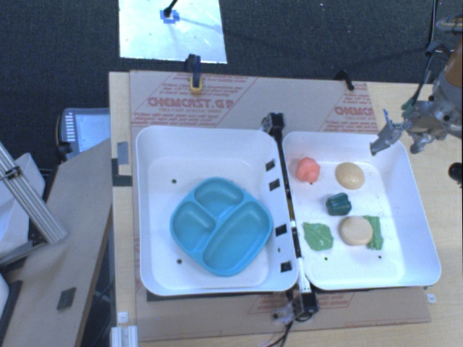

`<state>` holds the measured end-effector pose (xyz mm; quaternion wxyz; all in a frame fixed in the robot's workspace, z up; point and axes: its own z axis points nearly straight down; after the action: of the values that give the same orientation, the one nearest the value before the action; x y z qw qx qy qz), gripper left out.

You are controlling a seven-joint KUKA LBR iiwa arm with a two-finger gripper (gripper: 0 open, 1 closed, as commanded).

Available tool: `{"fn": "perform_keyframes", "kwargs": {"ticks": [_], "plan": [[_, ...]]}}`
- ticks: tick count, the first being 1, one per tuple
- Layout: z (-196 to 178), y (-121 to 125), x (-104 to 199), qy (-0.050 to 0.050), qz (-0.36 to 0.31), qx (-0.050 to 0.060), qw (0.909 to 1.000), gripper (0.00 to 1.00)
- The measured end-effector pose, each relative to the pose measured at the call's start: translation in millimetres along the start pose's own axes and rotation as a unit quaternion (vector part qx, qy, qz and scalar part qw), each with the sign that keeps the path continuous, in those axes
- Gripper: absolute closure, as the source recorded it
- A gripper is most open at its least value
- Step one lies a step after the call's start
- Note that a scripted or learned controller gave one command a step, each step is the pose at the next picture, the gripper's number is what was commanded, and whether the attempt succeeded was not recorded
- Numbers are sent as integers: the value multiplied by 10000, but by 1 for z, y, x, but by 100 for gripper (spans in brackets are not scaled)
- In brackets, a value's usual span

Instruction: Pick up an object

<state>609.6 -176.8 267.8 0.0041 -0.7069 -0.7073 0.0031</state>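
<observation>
The end effector [399, 137], fingers spread and empty, hung at the right bin's [419, 194] far edge, tan ball [349, 175] nearest, lower-left.

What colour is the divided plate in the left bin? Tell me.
Light blue plate, seen in the camera view.

I see the right bin [416, 194] crowded mid-floor: pink piece [308, 169], two tan lumps [349, 175], dark green block [338, 204], green scraps [317, 235]. Bare floor along its near and right walls. Left bin [155, 157]: blue tray [221, 226] fills the centre, far corners free.
</observation>
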Motion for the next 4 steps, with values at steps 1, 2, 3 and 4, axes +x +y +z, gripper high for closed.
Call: {"fn": "perform_keyframes", "kwargs": {"ticks": [1, 2, 3, 4], "plan": [[-8, 2, 1, -9, -15, -59, 10000, 0], [34, 10, 0, -14, -10, -62, 10000, 0], [81, 17, 6, -8, -26, -49, 10000, 0], [125, 27, 5, -13, -32, -59, 10000, 0]]}}
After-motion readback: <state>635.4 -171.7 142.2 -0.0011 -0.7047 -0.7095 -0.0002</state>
